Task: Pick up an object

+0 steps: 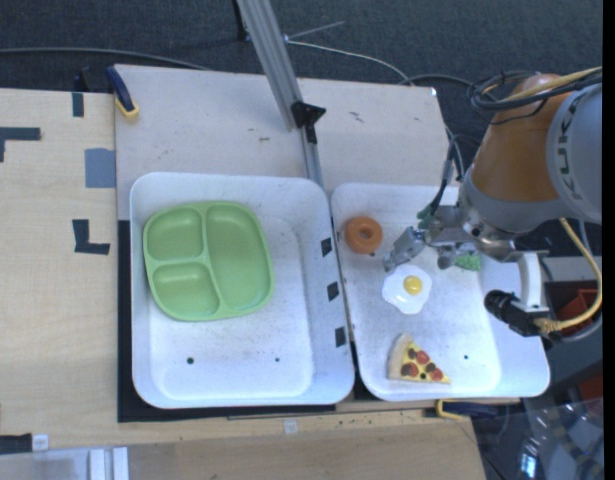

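The right bin (517, 368) holds an orange doughnut (364, 234) at its upper left, a fried egg (407, 290) in the middle, and a pizza slice (417, 361) near the front. A small green object (469, 262) peeks out beside the arm's wrist. My gripper (419, 250) hovers over the right bin, just above the fried egg and right of the doughnut. Its fingers (399, 254) are spread apart with nothing between them.
The left bin (157, 368) holds a green divided plate (207, 260). A metal pole (272, 48) slants down from the top to the gap between the bins. Cables (532, 313) hang at the arm's right side.
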{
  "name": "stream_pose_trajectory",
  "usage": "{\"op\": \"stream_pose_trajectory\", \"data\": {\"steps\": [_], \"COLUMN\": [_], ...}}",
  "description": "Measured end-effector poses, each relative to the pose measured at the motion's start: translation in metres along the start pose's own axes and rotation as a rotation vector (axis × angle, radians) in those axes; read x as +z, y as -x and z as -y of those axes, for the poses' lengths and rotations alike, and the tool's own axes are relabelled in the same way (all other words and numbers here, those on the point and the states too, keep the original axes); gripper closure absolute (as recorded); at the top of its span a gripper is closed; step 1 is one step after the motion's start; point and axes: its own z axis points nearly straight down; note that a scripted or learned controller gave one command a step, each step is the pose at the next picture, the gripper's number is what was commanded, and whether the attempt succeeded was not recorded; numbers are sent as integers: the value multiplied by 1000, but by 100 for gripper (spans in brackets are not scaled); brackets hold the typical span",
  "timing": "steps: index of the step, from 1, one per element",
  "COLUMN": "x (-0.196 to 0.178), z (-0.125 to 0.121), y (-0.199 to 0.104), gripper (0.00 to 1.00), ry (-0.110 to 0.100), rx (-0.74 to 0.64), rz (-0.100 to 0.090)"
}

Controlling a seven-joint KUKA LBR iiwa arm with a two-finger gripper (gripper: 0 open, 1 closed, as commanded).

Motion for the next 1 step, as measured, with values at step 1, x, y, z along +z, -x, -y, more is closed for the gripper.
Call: {"op": "stream_pose_trajectory", "data": {"steps": [1], "x": [0], "z": [0], "y": [0], "gripper": [0], "ry": [0], "rx": [0], "rz": [0]}}
